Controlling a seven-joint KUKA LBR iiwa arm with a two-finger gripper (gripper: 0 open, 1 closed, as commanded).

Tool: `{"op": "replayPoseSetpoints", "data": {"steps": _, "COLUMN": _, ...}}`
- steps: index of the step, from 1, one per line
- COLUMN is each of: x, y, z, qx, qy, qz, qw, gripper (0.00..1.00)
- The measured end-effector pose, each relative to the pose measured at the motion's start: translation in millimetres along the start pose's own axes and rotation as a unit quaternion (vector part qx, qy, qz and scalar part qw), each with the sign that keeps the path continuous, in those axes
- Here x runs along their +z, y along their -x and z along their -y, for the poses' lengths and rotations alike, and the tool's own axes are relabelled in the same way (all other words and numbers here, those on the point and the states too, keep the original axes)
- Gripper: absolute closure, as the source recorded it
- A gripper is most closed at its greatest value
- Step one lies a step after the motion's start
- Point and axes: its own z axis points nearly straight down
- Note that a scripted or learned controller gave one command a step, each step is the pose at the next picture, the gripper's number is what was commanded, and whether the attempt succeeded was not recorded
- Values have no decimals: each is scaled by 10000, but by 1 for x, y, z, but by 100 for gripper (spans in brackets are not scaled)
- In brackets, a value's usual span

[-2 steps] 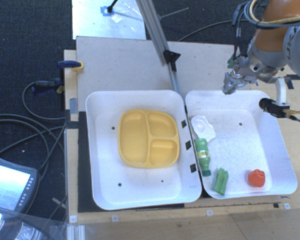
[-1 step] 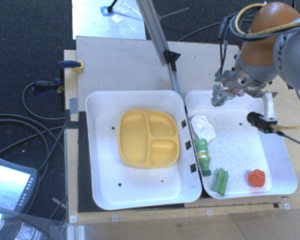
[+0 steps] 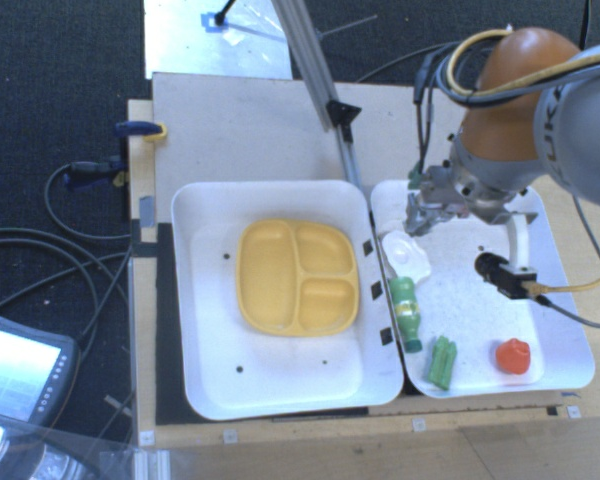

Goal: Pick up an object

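My gripper (image 3: 418,218) hangs over the back left part of the right bin (image 3: 565,298), just above and behind a white crumpled object (image 3: 404,254). In front of that lies a green bottle (image 3: 407,313) along the bin's left wall. A green block (image 3: 442,362) rests near the front edge, and a red-orange object (image 3: 514,356) sits at the front right. The arm's orange band and grey wrist cover the back of the bin.
The left bin (image 3: 205,268) holds a yellow divided tray (image 3: 298,276). A black cable fitting (image 3: 502,273) hangs off the wrist over the right bin's middle. A metal pole (image 3: 315,63) slants across the bench behind the bins.
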Motion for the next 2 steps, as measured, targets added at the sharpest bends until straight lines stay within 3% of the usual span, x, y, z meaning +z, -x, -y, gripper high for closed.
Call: {"op": "replayPoseSetpoints", "data": {"steps": 2, "x": -4, "y": -91, "z": 53, "qx": -9, "qy": 2, "qz": -5, "qw": 10000, "gripper": 100}}
